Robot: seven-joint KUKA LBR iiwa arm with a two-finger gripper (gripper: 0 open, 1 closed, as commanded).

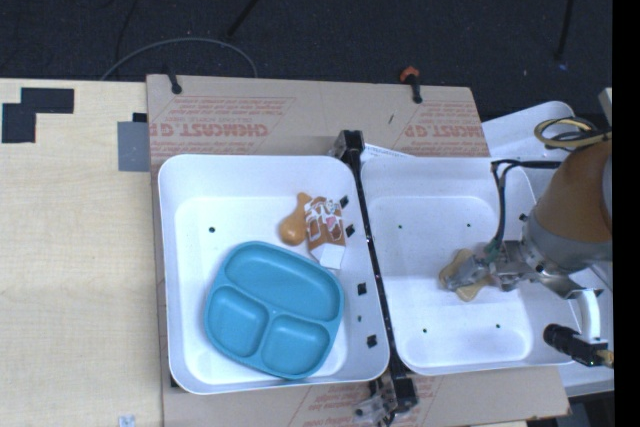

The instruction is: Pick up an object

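Seemingly light, stiff tan object [462, 277] lies in right bin [440, 355], well right of blue tray [272, 309]. Gripper [492, 265] touching it; its state I cannot tell. Take its narrow middle.

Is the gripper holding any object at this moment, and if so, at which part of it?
It cannot be told. The gripper is low in the right bin, right at a small tan object, but the contact is too blurred to judge.
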